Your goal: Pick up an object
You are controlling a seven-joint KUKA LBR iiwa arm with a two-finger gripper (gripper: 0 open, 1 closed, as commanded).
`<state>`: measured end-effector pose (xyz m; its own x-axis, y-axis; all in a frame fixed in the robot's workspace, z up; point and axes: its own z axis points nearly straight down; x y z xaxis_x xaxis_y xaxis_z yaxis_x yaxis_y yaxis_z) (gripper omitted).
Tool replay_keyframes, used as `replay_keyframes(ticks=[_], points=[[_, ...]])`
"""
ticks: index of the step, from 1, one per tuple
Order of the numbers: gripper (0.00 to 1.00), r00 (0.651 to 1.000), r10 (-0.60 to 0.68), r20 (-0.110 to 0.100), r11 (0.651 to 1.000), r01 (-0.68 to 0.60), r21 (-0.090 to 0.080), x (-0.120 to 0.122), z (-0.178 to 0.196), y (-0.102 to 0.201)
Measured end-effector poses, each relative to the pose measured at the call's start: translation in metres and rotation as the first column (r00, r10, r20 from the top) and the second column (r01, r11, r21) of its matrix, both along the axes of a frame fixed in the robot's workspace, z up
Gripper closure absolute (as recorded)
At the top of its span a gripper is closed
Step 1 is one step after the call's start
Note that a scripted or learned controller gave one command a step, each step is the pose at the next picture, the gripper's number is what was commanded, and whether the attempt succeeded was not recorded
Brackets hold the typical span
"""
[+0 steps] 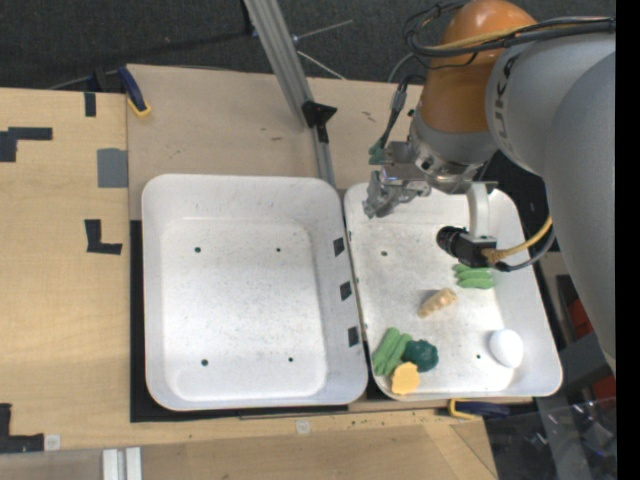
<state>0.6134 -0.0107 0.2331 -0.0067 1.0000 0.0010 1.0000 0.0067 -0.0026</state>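
Note:
My gripper (381, 200) hangs over the far left corner of the right bin (400, 258), with nothing seen between its fingers. In that bin lie a tan lump (436, 303), a green pod (474, 277), a green leafy piece (390, 349), a dark green lump (423, 354), a yellow piece (405, 378) and a white egg-like ball (505, 347). All of them rest on the bin floor, well nearer the front than the gripper.
The left bin (240, 288) sits beside the right one, sharing a raised divider. A slanted metal pole (285, 63) stands behind the bins. A black cylinder (452, 239) on the arm's cable hangs over the right bin's far right.

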Motion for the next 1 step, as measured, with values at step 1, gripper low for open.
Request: replay_keyframes(ticks=[1], points=[[1.00,1.000,-0.001,0.002,1.000,0.001,0.000,0.0127,-0.0012,0.0428]])
